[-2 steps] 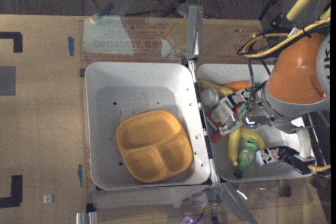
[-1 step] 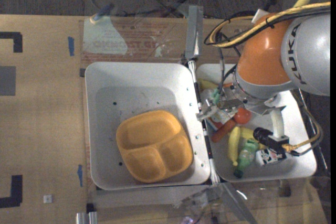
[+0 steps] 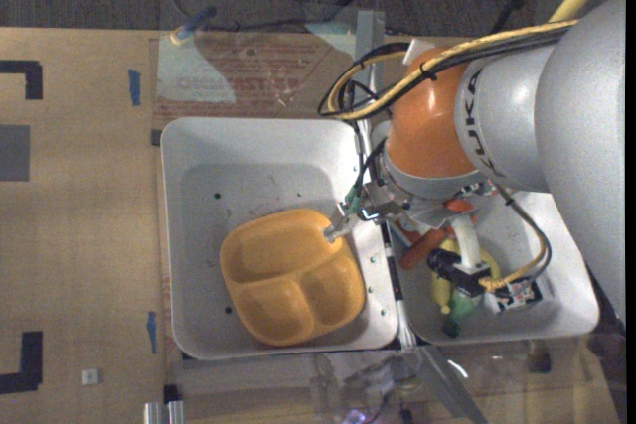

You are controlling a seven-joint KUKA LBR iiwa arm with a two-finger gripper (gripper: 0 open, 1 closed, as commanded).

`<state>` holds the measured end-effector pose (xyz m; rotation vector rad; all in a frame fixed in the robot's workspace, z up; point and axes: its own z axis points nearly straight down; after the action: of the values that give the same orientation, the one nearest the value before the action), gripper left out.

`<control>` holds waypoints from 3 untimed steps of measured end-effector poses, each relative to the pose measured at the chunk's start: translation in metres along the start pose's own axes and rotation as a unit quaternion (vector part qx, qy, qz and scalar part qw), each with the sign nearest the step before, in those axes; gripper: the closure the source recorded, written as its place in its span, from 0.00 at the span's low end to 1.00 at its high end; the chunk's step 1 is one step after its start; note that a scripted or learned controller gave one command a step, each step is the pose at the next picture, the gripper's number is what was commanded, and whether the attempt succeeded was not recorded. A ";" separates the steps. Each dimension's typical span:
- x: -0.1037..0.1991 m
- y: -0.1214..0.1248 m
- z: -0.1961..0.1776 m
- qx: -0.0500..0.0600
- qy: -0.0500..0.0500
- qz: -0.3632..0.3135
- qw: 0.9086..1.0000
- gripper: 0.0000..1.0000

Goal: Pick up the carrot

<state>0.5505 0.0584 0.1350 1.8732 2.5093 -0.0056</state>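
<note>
The carrot (image 3: 421, 244) is a red-orange piece lying in the right bin (image 3: 566, 308), slanting down to the left and partly covered by the arm's wrist. My gripper (image 3: 350, 216) hangs under the orange band over the wall shared by the two bins, up and to the left of the carrot. Its tip reaches toward the upper right corner of a yellow-orange divided tray (image 3: 288, 278) in the left bin (image 3: 199, 174). The grey arm hides most of the right bin.
A yellow item (image 3: 443, 290) and a green item (image 3: 458, 312) lie just below the carrot in the right bin. A black fitting with a cable (image 3: 449, 264) sits over them. The tray fills the lower half of the left bin.
</note>
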 end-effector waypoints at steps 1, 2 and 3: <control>-0.011 0.011 0.013 -0.001 -0.009 -0.055 0.998 0.00; -0.058 0.023 -0.050 0.000 0.004 -0.030 1.000 0.00; -0.013 0.047 -0.050 -0.001 0.005 -0.068 0.998 0.00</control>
<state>0.5991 0.0601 0.1850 1.7009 2.6367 0.0042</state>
